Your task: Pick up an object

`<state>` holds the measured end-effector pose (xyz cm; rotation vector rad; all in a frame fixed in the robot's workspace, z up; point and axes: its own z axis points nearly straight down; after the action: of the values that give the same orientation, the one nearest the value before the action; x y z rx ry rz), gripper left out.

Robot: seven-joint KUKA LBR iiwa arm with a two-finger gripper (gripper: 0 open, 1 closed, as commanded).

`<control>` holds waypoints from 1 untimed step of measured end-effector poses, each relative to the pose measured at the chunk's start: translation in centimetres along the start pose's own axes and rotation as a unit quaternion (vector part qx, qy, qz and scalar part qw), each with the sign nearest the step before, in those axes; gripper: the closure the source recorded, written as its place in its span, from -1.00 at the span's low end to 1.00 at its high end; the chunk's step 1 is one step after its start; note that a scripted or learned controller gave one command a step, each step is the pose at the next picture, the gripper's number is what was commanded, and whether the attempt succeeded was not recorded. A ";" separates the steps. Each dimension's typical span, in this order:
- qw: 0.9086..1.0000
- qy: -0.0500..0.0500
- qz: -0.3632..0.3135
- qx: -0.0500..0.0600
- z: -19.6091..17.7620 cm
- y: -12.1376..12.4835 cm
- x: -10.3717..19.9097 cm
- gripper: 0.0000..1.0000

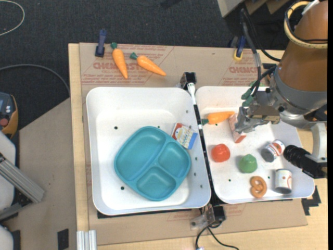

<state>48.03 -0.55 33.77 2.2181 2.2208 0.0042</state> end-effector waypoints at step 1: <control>1.000 0.000 0.002 0.006 6.2 -0.2 -1.0 1.00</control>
<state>47.87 -1.60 27.61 2.2279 2.2226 -0.0076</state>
